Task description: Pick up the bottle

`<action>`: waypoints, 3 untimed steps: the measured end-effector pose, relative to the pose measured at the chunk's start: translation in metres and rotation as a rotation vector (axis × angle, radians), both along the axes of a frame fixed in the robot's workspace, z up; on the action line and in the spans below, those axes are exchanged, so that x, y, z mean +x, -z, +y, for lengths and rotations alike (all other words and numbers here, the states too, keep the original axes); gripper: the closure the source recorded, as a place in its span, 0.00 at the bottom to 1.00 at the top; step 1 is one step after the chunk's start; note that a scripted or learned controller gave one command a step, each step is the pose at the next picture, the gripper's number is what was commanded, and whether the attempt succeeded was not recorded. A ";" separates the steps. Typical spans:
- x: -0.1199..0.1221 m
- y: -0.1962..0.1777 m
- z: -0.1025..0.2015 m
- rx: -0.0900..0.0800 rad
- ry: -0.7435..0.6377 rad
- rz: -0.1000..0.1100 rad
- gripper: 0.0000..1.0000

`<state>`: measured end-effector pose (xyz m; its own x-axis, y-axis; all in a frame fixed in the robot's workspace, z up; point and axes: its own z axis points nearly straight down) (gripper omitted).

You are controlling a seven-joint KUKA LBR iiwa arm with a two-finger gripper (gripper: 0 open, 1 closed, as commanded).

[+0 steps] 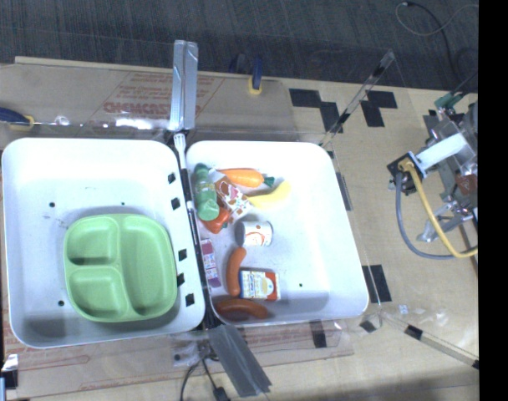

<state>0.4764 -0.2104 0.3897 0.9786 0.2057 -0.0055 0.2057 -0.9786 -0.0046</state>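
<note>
One bottle (205, 195) lay at the right bin's (342, 224) left wall, well apart from the arm (438, 153) by the frame's right edge; its jaws' opening could not be told.

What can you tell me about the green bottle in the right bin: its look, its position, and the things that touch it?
The bottle is green and looks like translucent plastic, with a darker green cap at its far end. It lies on its side along the left wall of the right bin, pointing away from the camera. A carton presses against its right side, and something orange-red sits at its near end. The carrot lies just right of its cap. No gripper touches it.
</note>
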 end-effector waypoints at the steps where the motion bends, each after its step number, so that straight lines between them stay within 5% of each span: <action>1: 0.000 0.000 0.001 0.001 -0.001 0.000 0.00; 2: 0.000 -0.052 0.000 -0.002 -0.002 -0.005 0.00; 3: 0.001 -0.052 0.001 -0.002 -0.003 -0.004 0.00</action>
